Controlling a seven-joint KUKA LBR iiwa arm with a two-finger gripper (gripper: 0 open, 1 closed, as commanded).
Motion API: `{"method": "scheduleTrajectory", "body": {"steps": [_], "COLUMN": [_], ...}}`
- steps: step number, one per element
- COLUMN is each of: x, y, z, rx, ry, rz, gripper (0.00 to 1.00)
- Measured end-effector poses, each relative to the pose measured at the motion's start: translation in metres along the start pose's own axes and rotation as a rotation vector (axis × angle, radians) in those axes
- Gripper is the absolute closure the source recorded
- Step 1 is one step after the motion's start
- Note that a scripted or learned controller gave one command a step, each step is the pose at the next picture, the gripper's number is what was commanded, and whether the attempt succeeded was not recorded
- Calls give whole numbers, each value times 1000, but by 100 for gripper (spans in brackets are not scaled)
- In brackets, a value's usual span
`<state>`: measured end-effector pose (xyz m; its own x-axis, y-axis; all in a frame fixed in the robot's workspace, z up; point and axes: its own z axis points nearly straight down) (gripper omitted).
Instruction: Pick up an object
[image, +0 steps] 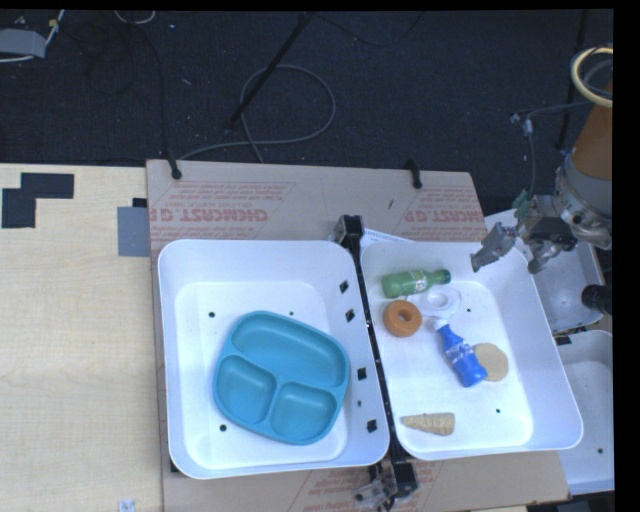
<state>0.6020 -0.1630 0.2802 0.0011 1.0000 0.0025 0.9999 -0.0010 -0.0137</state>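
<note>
A green bottle (415, 282), a brown ring (403, 320), a blue bottle (460, 356), a tan disc (492, 362) and a pale cone-shaped piece (428, 424) lie untouched in the right bin (545, 400); a blue divided plate (280, 377) fills the left bin (190, 290). The gripper (512, 244) hovers over the right bin's far right corner, holding nothing, its finger spread impossible to tell. The pick seems not yet begun: the arm would need to choose a target, centre above it and descend.
</note>
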Motion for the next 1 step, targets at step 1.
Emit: {"method": "scheduleTrajectory", "body": {"steps": [1], "x": [0], "y": [2], "z": [-7], "rx": [-11], "ry": [-2], "rz": [-2], "gripper": [0]}}
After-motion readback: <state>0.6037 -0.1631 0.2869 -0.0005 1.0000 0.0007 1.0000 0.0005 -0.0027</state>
